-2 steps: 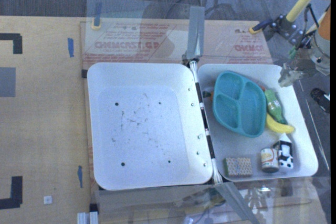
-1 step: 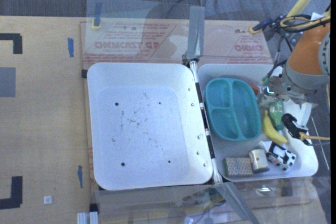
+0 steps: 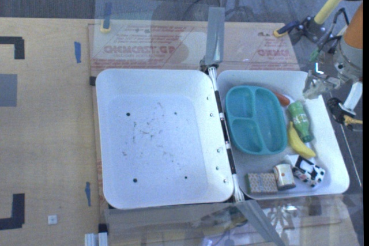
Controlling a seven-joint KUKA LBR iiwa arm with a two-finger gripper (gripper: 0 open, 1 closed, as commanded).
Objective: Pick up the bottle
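Lying just below the fingers (image 3: 316,89), aperture unclear: green bottle (image 3: 300,120), ungrasped.

Grey arm (image 3: 351,60), orange band, seemingly metallic tool (image 3: 316,86)

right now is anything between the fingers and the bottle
Nothing visible. The gripper hangs over the right bin's upper right corner, and the green bottle lies just below it. The banana and teal tray sit beside the bottle, not over it.

Bright, even overhead light; soft, slightly grainy.
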